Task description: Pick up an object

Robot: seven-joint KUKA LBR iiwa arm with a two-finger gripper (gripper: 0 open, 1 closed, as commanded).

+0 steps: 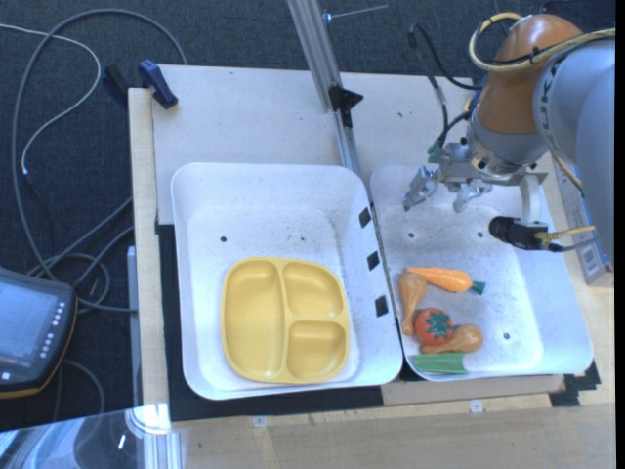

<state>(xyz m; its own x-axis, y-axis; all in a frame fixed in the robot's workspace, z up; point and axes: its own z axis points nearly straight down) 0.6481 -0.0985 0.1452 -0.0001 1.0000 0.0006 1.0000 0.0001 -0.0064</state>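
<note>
In the right bin [527, 311] lie toy foods: an orange carrot [441, 278], a tan pear-like piece [411, 295], a red tomato [434, 325], a tan piece [466, 337] beside it and a green piece [440, 362] at the front rim. My gripper [444, 193] hangs over the far end of this bin, well behind the carrot. Its two fingers [420, 191] are spread apart with nothing between them.
The left bin [264, 213] holds a yellow divided plate [286, 319]. A slanted metal pole [317, 37] rises behind the bins. A black cable piece [518, 233] hangs off the arm over the right bin. Cables lie on the floor at left.
</note>
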